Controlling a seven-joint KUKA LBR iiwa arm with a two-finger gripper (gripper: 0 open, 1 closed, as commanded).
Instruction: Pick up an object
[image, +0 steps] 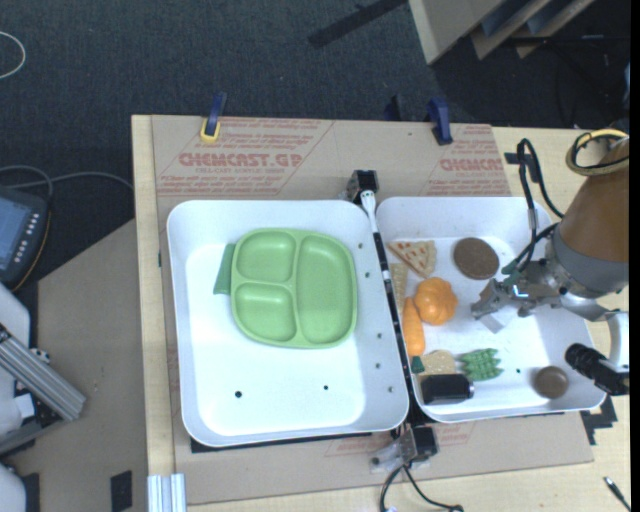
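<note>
We locate the gripper over the right bin, hanging above bare bin floor, and we cannot tell whether it is spread or pressed together, because the wrist hardware blurs into it at this angle. Nothing is visibly held. The candidate objects all lie around it: the orange ball sits just to the camera-left of the gripper, the brown disc lies near it toward the far rim, and the triangular sandwich piece lies beyond the ball on the same far side. Toward the near rim we find the green toy, the black block and a small brown ball; an orange carrot shape rests against the bin's left wall. The green divided plate sits well apart in the left bin. We judge the step in hand to be the approach, with no grasp yet made. The next move calls for centring over one object, most plausibly the orange ball, then descending with enough clearance from neighbours.
</note>
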